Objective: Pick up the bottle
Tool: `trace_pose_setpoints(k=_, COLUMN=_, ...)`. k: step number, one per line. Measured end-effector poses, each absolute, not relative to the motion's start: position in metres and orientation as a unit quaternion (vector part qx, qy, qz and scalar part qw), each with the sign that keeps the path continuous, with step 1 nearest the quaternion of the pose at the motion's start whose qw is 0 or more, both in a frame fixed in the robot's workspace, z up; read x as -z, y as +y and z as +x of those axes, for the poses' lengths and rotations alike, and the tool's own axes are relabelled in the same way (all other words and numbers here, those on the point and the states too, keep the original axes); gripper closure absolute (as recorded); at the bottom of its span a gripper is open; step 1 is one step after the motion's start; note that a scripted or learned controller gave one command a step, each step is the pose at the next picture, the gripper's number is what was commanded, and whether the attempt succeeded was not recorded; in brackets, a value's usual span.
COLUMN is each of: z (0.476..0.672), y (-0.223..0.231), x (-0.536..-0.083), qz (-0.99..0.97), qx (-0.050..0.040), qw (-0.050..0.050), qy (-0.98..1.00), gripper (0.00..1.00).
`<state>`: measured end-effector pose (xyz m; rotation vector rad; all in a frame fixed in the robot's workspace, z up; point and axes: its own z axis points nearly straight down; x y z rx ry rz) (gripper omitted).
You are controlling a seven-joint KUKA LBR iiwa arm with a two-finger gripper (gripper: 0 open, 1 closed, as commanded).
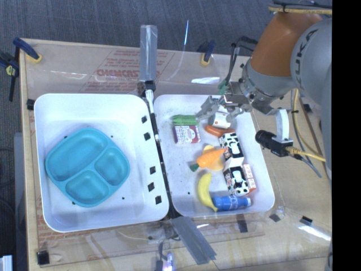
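Observation:
The bottle (230,202) is blue and lies on its side at the front edge of the right bin (179,179), its left end touching a yellow banana (204,191). My gripper (220,108) hangs over the back of the same bin, well away from the bottle. It is open, its fingers spread over a small white and red packet (221,119). Nothing is held between them.
The right bin also holds a green item (184,119), a red and white carton (186,134), an orange fruit (211,158) and two cow-patterned boxes (231,145) (239,178). A blue divided plate (87,167) lies in the left bin (51,109).

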<state>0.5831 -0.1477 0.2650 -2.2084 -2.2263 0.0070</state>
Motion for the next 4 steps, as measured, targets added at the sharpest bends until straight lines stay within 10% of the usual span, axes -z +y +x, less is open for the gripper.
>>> trace_pose_setpoints(k=2, z=0.505, y=-0.003, x=-0.221, qz=-0.763, qx=-0.0033, qw=0.003, qy=-0.647, gripper=0.00)
trace_pose_setpoints(k=3, z=0.514, y=0.057, x=-0.189, qz=-0.837, qx=-0.0049, qw=0.003, qy=-0.547, gripper=0.00)
trace_pose_setpoints(k=4, z=0.569, y=0.135, x=-0.150, qz=-0.837, qx=-0.0051, qw=0.002, qy=-0.547, gripper=0.00)
